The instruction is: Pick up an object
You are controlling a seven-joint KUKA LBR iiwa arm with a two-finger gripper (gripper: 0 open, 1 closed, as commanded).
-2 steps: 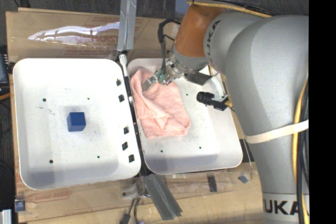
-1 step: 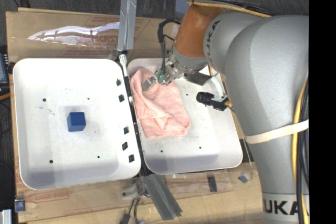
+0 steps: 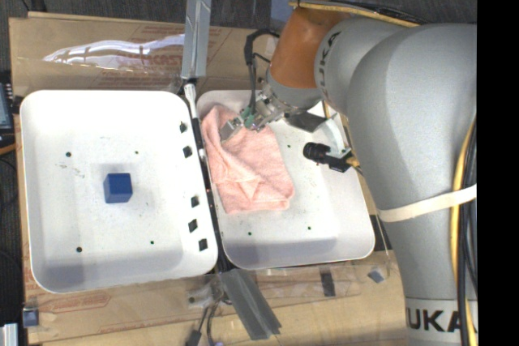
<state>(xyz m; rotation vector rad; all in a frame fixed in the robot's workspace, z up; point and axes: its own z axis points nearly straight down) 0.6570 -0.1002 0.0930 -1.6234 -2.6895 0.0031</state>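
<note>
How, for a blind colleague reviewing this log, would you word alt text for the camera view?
The robot's hand is at the upper end of a crumpled pink cloth in the right white bin. A small blue cube sits in the left white bin. The grey arm reaches in from the right.

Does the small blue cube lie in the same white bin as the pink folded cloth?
No, the small blue cube lies in the bin at the view's left, while the pink folded cloth is in the other bin.
</note>
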